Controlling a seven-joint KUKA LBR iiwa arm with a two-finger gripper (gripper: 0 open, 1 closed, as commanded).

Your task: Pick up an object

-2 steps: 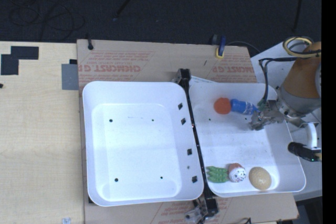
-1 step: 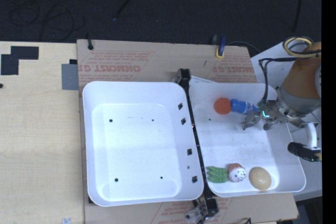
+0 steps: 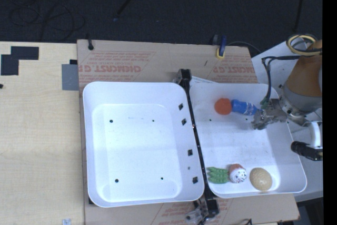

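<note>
In the right bin (image 3: 284, 176) an orange ball (image 3: 222, 106) lies at the far side with a blue object (image 3: 243, 107) touching its right. Along the near wall sit a green toy (image 3: 216, 174), a red-and-white ball (image 3: 237, 173) and a tan egg-shaped object (image 3: 260, 178). My gripper (image 3: 261, 118) hangs low at the bin's right side, just right of the blue object. The arm's grey body and orange band (image 3: 304, 79) rise behind it. Nothing shows between the fingers.
The left bin (image 3: 95, 113) lies beside the right one, with a black divider strip (image 3: 190, 129) between them. Both bins rest on cardboard (image 3: 131, 60). A black cable loops above the gripper.
</note>
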